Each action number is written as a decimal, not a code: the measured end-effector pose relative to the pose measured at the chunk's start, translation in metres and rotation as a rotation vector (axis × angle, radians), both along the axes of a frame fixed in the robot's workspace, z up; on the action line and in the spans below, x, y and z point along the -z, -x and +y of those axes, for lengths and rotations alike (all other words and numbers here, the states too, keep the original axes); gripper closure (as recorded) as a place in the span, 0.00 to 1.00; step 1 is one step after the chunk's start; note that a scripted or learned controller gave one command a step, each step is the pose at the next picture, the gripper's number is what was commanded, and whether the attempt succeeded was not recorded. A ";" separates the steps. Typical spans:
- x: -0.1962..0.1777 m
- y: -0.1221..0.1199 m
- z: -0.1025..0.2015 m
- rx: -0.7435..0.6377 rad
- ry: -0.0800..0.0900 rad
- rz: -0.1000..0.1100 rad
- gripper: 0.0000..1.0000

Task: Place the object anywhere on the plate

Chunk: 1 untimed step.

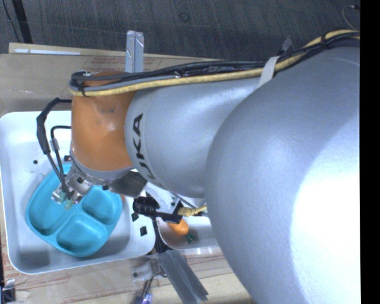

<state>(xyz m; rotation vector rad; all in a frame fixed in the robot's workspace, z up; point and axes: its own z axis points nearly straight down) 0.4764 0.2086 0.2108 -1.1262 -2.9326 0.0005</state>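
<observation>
The view is dominated by the grey arm [253, 170], which is stretched in from the right and across toward the left bin [16, 170]. Its orange band [101, 132] is seen above the wrist, and black cables [47, 128] are looped down beside it. The gripper [66, 197] is lowered over a blue divided plate [76, 223] that is set in the left bin, toward its near side. The gripper's end is seen just over the plate's upper compartments (it is small and partly masked by the wrist, so how far it is open, and whether anything is held, cannot be told).

An orange object [175, 228] is seen well apart from the gripper, to the right of the plate, under the arm's body and at the near edge of the right bin [196, 240]; much of it is hidden by the arm and by a black fitting [145, 206] just above it. It is not on the plate.

Behind the bins, the brown bench [25, 75] is visible, with a grey upright post [134, 50] standing at its far side. A bundle of black and yellow cable [209, 71] is run along the top of the arm.
</observation>
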 end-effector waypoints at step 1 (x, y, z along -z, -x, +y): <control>0.119 0.000 0.004 0.290 0.001 0.002 1.00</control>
